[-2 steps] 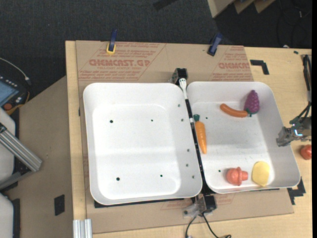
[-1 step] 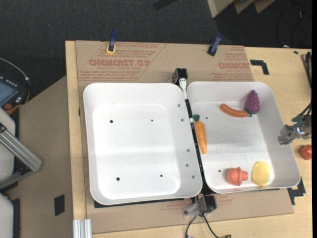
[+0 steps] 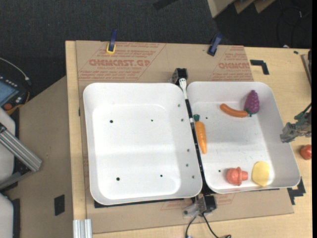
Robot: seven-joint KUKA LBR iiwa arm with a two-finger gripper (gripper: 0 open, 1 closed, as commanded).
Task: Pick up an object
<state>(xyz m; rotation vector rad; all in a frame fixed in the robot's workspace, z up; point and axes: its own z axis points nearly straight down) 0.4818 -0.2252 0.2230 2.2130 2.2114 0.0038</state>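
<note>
The right bin [image 3: 277, 148] holds several toy foods. An orange carrot [image 3: 200, 136] lies along its left wall. At the back right, a curved orange sausage-like piece [image 3: 233, 111] lies against a purple bunch of grapes [image 3: 251, 101]. By the front wall a red piece [image 3: 236, 175] and a yellow lemon [image 3: 261, 173] sit side by side. My gripper [image 3: 293, 131] is a small grey shape at the right rim of this bin, near the frame's edge. It is apart from every toy, and nothing shows in it.
The left bin [image 3: 94, 133] sits beside the right one, with a black hinge strip [image 3: 190, 128] between them. A small red-orange thing [image 3: 305, 152] lies on the bench right of the right bin. Two clamps [image 3: 112, 44] hold the cardboard's far edge.
</note>
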